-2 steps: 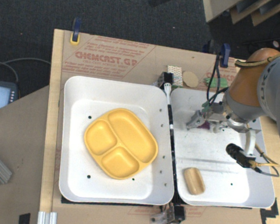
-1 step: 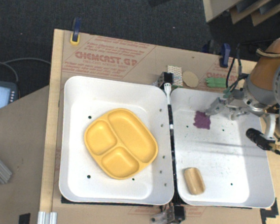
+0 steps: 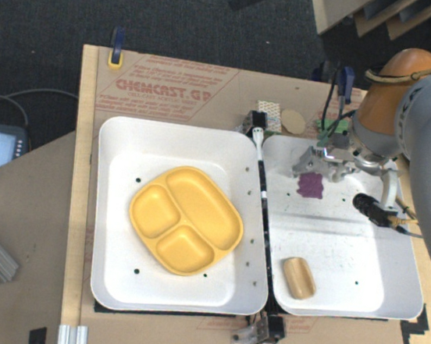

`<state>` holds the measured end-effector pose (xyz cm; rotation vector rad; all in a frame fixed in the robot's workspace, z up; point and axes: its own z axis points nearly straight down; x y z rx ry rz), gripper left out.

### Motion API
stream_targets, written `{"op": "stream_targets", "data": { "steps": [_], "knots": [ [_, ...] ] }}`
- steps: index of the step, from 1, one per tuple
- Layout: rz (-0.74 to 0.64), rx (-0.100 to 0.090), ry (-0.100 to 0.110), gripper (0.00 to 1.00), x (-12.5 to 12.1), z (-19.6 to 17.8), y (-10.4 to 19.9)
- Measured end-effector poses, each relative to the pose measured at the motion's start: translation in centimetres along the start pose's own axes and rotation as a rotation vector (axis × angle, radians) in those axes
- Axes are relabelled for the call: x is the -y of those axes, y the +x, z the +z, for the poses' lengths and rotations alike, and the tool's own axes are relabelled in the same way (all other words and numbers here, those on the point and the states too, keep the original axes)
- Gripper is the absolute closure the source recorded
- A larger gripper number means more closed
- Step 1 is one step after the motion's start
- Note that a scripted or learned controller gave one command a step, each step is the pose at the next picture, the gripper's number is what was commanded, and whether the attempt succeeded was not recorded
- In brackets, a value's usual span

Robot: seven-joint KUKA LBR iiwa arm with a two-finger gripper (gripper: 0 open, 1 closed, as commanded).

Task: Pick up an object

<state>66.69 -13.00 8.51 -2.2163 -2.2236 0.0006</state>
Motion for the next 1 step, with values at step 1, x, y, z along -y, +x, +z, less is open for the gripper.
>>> {"op": "stream_targets", "data": {
  "steps": [1],
  "knots": [
    [0.009, 0.001, 0.002, 0.0, 6.66, 0.02, -4.15]
  ]
}}
